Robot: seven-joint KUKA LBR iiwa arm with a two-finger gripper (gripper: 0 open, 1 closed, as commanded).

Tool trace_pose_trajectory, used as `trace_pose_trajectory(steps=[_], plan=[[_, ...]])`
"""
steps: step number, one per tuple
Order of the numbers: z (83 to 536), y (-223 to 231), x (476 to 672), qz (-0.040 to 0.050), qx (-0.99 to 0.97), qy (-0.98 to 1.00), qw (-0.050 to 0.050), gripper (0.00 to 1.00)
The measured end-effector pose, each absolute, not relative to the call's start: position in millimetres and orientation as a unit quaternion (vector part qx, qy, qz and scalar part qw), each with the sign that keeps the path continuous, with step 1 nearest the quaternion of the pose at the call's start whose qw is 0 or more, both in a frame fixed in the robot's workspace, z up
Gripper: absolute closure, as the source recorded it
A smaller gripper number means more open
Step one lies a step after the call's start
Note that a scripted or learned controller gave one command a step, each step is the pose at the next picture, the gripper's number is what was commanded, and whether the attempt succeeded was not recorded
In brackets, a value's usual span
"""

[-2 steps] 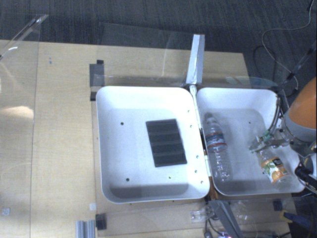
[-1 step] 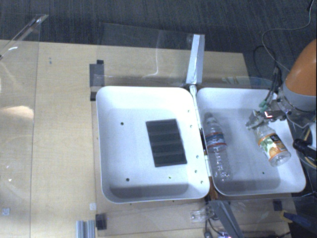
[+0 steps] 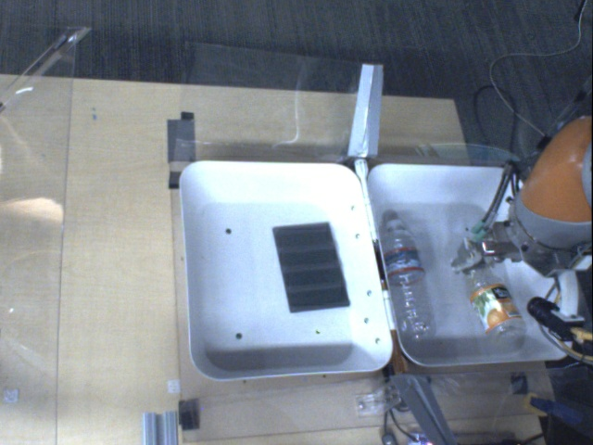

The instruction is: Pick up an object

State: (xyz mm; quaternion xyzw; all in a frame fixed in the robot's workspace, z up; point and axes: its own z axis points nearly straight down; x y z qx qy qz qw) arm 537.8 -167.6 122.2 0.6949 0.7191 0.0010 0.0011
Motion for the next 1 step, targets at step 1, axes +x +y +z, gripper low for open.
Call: trace_pose_trajectory(steps=[1], plan=[[194.9,-80.1,563.1,0.0020,0.736,0.677,0.001,1.00]])
